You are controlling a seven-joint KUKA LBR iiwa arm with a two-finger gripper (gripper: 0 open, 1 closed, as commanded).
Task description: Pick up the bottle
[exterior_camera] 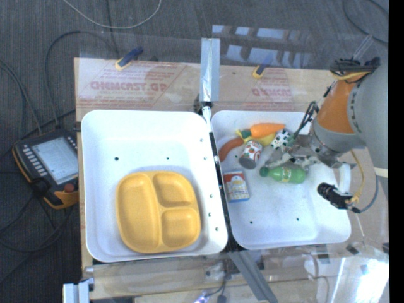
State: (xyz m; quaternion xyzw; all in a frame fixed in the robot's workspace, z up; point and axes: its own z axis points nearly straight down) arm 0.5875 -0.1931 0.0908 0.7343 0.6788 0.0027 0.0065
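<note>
A green bottle (286, 173) lies on its side in the right bin (284, 226), its cap pointing left. My gripper (295, 155) hangs at the bottle's upper right end, directly over or touching it. The grey arm with its orange band (341, 109) reaches in from the right. The wrist hides the contact between gripper and bottle.
Left of the bottle lie a carrot (266, 130), a black-and-white toy (280, 139), a small can (250, 154), a reddish sausage shape (228, 148) and a small box (236, 186). A yellow divided tray (159, 210) sits in the left bin (107, 137).
</note>
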